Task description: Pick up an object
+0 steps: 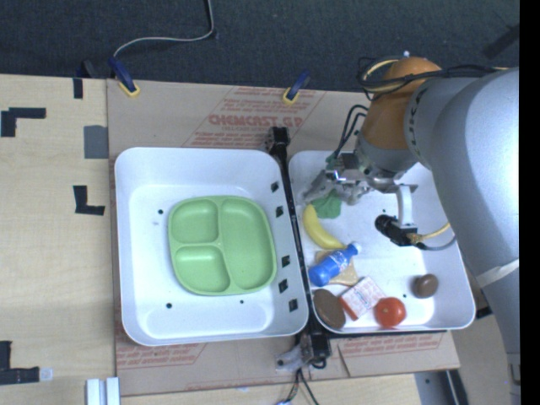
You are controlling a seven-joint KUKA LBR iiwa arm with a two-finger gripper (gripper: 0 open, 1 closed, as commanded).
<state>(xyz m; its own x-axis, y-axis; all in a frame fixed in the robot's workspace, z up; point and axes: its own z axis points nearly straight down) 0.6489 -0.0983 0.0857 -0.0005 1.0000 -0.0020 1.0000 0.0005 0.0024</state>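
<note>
green divided plate (223, 245) lies in the left bin (135, 226).

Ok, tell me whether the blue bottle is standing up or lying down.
Lying down. The blue bottle rests on its side on the floor of the right bin, white cap pointing toward the back, just below the banana.

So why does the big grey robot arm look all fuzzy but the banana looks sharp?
In the camera view, the arm sits much closer to the lens, so it blurs, while the banana and blue bottle down in the right bin are crisp. Lighting is even, with soft shadows and mild glare on the white plastic.
</note>
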